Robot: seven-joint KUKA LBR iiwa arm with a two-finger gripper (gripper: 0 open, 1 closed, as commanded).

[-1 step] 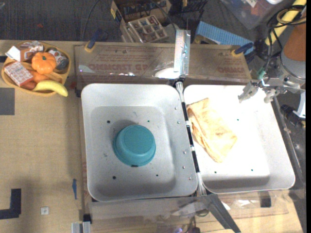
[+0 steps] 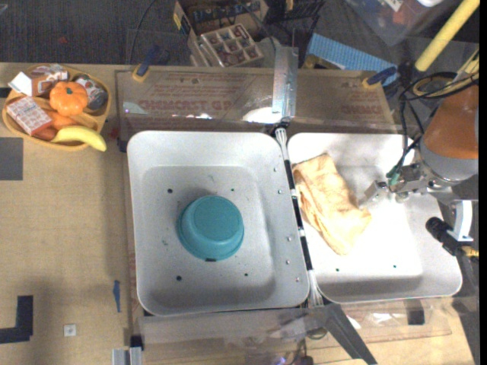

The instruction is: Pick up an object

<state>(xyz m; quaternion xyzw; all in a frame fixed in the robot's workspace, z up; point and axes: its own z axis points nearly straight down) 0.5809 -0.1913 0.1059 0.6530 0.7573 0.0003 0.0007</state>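
My pincer (image 2: 374, 191) sits low in right bin (image 2: 396, 268), just beside yellow cloth (image 2: 329, 200); can't tell its opening. Teal bowl (image 2: 211, 227) in left bin (image 2: 148, 166).

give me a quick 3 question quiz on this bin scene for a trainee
1. True or false: the teal bowl sits in the right bin.
2. Multiple choice: what lies in the right bin near the gripper? A) a banana B) a tan cloth C) a sponge
3. Fill in: the tan cloth lies against the bin's ____ side, next to the divide between the bins.

Key:
1. False; it is in the left bin.
2. B
3. left
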